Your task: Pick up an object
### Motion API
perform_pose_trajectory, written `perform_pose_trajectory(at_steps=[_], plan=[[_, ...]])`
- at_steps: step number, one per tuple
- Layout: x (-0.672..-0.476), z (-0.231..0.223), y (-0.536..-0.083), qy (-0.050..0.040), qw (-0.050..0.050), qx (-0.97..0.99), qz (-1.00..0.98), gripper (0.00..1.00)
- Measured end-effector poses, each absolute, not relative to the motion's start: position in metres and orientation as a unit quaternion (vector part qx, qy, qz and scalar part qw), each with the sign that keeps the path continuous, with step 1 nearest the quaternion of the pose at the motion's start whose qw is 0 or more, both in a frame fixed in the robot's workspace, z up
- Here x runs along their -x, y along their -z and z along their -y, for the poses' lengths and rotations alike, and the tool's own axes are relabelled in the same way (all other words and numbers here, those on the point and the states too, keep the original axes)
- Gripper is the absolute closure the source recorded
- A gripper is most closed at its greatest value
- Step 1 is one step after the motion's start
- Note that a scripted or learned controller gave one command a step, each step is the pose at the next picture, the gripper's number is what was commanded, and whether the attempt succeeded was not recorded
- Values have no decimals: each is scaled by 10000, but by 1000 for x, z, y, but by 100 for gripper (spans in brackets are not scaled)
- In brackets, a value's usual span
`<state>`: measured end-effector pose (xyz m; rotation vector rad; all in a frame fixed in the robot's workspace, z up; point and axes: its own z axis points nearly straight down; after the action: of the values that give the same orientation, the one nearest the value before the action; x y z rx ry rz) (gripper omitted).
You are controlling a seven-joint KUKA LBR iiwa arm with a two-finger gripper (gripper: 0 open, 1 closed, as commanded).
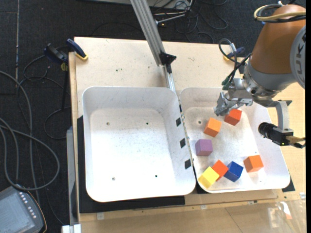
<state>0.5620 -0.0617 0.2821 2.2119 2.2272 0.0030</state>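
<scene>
Camera view: the gripper [226, 106] hangs low in the right bin [272, 181], with the red cube [233, 116] just beside it, toward the near right. Whether its jaws are apart or closed, I cannot tell; perhaps touching the cube.

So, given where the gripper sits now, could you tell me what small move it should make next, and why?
Probably a short drop straight down. The gripper hangs at the far end of the right bin, just beside the red-orange cube, and nothing shows between its fingers. That cube looks the closest one, with the orange cube slightly farther.
</scene>
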Motion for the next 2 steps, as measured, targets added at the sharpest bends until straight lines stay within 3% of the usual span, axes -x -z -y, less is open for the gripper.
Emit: perform_pose_trajectory(at_steps=[2], plan=[[-612, -27, -242, -4, 7, -7046, -7096, 100]])
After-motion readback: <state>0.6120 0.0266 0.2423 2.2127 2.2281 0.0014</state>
